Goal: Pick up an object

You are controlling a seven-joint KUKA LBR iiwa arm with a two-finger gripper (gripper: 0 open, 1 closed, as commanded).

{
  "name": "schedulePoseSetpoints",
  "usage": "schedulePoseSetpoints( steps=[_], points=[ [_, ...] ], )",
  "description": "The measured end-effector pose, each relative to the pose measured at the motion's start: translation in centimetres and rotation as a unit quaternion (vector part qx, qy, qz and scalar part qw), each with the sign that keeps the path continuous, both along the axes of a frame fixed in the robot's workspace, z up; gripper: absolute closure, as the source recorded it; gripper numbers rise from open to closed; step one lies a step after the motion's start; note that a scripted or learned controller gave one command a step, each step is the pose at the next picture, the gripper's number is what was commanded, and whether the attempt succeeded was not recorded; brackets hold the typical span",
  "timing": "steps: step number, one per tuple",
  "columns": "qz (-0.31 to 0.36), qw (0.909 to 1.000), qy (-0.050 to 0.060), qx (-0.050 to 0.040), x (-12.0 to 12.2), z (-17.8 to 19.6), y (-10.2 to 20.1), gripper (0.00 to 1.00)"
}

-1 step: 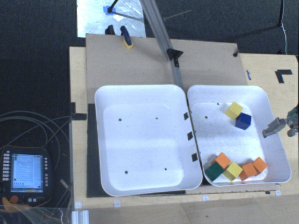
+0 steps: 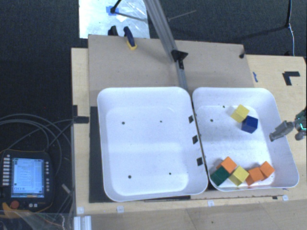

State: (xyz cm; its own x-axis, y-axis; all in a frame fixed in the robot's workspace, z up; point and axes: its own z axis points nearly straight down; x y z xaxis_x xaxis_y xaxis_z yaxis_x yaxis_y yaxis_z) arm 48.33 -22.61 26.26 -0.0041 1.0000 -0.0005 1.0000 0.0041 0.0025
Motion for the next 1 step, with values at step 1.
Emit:
schedulePoseSetpoints(
  steps=[1],
  points=[
    [0.000, 1.0000, 0.002, 0.0005, 0.84, -4.67, 0.41, 0.00]
  ],
)
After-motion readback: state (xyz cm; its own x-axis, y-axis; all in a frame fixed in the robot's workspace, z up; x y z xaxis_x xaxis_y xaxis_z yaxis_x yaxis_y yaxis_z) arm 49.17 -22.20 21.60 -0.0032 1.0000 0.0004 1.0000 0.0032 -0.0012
